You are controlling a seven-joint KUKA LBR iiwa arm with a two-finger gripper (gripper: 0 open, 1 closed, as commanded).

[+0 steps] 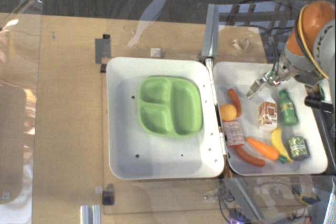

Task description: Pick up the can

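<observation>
1. Stood side by side on the wooden bench point(63, 113): left bin point(121, 160), holding a green divided plate point(170, 106) near its middle; right bin point(239, 78), crowded with toy food.
2. Hung above the upper part of the right bin: gripper point(258, 87), reaching in from the right on the grey arm with its orange band point(312, 21); fingers spread a little, pointing down-left; held nothing between them.
3. Lay near the lower right corner of the right bin: can point(297, 147), green-labelled, just beside the yellow banana point(278, 141) on its left; well apart from the gripper.
4. Lay above the can: green bottle point(286, 107), with a small white-and-orange carton point(267, 115) just beside it on the left.
5. Sat along the left side of that bin: one sausage point(234, 100) at the top, an orange point(228, 112) touching it, a pink packet point(234, 132) below; then a carrot point(262, 148) and a second sausage point(249, 156) toward the bottom edge.
</observation>
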